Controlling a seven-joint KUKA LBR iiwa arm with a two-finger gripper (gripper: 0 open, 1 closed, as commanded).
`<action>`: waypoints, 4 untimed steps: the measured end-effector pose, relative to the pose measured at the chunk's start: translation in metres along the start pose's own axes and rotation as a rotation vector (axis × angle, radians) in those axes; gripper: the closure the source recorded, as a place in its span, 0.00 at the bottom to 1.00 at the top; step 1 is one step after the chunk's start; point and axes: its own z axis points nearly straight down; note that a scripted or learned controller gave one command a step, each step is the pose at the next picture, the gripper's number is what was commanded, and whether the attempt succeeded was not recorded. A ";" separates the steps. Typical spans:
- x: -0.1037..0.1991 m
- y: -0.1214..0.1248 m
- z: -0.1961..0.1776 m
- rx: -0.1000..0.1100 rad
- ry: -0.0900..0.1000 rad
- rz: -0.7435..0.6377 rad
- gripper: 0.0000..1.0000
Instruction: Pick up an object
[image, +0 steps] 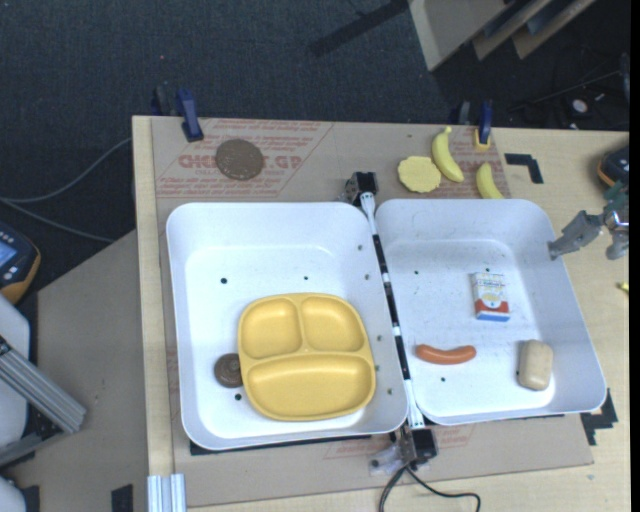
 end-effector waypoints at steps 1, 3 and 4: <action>0.000 0.074 0.103 -0.003 -0.001 -0.004 0.00; 0.041 0.022 0.196 0.006 0.003 0.002 0.00; 0.041 0.024 0.186 0.000 0.001 0.001 1.00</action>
